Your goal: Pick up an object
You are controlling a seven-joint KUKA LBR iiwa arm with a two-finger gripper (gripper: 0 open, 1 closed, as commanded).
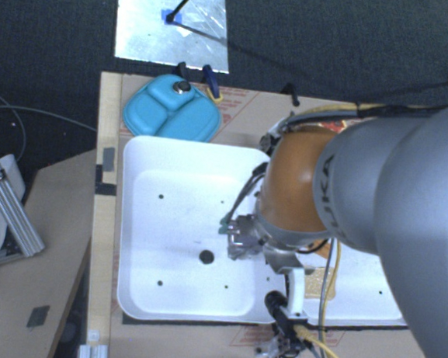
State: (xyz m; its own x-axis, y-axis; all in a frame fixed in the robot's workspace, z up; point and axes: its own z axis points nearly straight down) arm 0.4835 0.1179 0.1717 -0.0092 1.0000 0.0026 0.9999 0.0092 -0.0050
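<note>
A small dark round object (206, 257) lies on the floor of the left white bin (155, 168), toward its right half. The arm's orange band (297, 185) and grey body hang over the seam between the two bins. The gripper (239, 238) shows as a grey metal block under the band, just right of and slightly above the dark object. From this angle its lower end is hidden by its own body.
The grey arm covers most of the right bin (354, 299). A blue lidded container (172, 109) sits behind the left bin. A shiny metal sheet (173, 22) lies farther back. Cables (296, 336) hang at the bench's front edge.
</note>
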